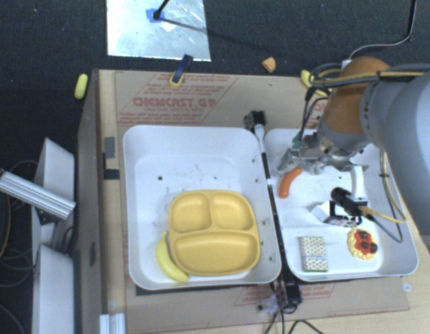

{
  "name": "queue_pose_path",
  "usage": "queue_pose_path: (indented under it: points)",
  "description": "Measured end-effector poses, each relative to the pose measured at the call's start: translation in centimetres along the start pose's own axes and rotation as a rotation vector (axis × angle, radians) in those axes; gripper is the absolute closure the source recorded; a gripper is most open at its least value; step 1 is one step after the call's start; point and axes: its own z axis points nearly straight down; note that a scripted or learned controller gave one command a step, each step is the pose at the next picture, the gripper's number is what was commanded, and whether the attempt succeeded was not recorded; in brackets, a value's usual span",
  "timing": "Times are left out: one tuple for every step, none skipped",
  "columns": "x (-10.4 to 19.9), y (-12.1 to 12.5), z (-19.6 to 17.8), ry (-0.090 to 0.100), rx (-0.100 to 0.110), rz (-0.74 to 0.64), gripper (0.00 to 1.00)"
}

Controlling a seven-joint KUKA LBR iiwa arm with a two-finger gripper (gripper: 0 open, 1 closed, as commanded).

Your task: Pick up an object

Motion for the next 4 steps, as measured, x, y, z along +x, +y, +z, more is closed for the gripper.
queue_pose_path:
  points:
    - [0.4, 2.1, 0.0, 0.001, -0.001, -0.002, 0.0]
    - [0.4, 0.7, 0.0, 0.0, 0.0, 0.001, 0.0]
    - [0.4, 0.8, -1.1, 0.0, -0.003, -0.001, 1.0]
    - [0.4, 0.7, -1.1, 0.001, -0.002, -0.001, 0.0]
